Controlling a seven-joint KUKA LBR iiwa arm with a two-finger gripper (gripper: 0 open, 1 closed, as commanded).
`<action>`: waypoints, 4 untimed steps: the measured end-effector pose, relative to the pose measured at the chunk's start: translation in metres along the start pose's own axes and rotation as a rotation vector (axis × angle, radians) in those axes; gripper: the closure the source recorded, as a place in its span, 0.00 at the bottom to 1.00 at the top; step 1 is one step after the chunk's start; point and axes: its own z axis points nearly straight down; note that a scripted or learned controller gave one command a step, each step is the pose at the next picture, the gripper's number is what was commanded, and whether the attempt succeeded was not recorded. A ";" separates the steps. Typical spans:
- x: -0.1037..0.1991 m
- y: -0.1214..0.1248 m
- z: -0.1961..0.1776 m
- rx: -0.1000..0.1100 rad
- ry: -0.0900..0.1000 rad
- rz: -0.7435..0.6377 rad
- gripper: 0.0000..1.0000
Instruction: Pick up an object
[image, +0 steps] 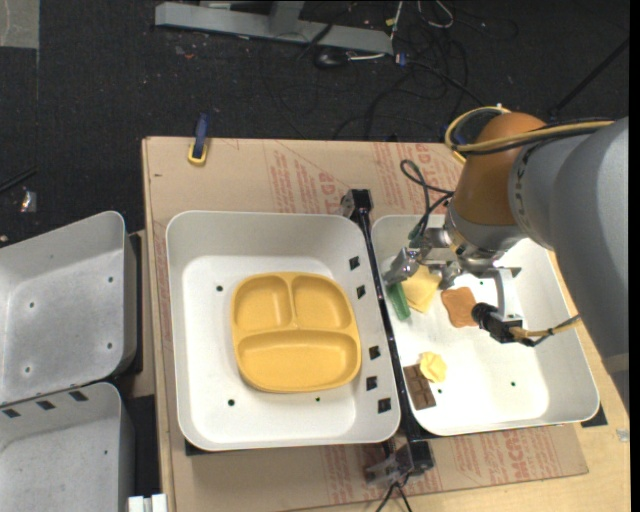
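Gripper (425, 262) partly hides pale yellow block (421, 294).

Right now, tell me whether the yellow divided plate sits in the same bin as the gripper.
No: the yellow divided plate lies in the left bin, while the gripper hangs over the right bin.

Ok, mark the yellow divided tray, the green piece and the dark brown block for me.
yellow divided tray (296, 332), camera view, its central ridge.
green piece (399, 301), camera view, mid-length.
dark brown block (418, 386), camera view, its top face.

We see a yellow divided tray (296, 332) lying flat in the left white bin (190, 400), a blue-and-yellow clamp (199, 141) on the cardboard-covered bench's (270, 175) far edge, and grey metal panels (60, 300) at left.
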 end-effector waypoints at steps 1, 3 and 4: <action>-0.003 0.006 -0.022 -0.023 -0.006 0.002 1.00; -0.002 0.018 -0.115 -0.007 -0.002 -0.003 1.00; -0.012 0.017 -0.168 -0.006 -0.002 0.000 1.00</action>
